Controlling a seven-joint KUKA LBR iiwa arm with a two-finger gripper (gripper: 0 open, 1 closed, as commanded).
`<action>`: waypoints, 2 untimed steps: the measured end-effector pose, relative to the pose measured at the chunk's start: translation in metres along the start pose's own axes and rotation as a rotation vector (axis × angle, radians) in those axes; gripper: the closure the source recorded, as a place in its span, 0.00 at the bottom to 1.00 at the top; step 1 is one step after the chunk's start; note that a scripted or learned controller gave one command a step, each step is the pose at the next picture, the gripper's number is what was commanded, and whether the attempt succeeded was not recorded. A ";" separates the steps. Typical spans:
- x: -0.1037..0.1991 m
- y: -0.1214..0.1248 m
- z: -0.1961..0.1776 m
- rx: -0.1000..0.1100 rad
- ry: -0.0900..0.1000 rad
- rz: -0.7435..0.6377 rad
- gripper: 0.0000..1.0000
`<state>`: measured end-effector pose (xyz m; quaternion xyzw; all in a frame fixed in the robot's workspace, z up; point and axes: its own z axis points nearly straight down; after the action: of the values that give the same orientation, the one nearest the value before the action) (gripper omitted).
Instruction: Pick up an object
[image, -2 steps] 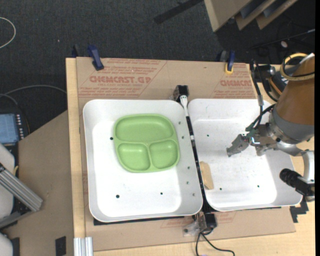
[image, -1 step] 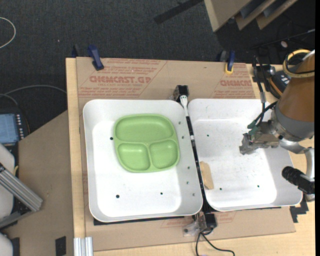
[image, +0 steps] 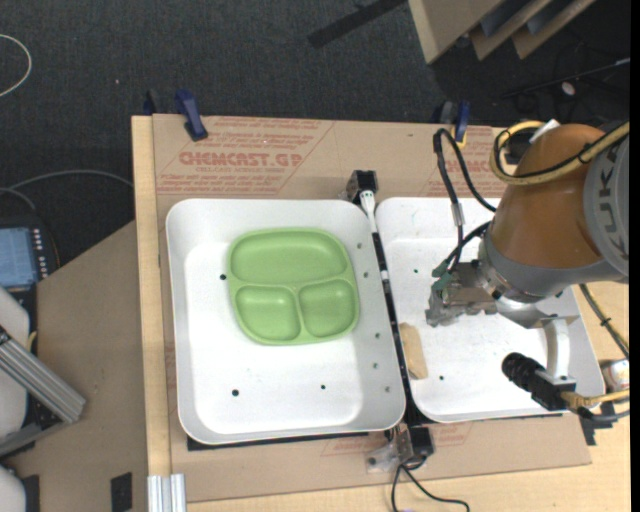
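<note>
The desk (image: 250, 150) carries two shallow white bins side by side, likely so things can be lifted from one and dropped in the other; the left bin (image: 200, 380), well apart from the claw (image: 452, 300), holds a green divided tray (image: 293, 285) lying flat. The right bin (image: 480, 395) sits directly under the claw, which hangs low over its floor, though whether it is wide or narrow I cannot tell. A small tan block (image: 413, 352) lies just beside and below the claw at the bin's near-left edge, probably the closer candidate to pick.
</note>
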<state>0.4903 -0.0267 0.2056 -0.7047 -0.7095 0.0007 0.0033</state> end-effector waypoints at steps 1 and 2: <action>0.100 -0.012 0.004 -0.001 0.001 -0.005 1.00; 0.079 -0.009 -0.143 -0.024 -0.001 0.006 1.00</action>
<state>0.4812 0.0515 0.3484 -0.7068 -0.7074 -0.0073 -0.0055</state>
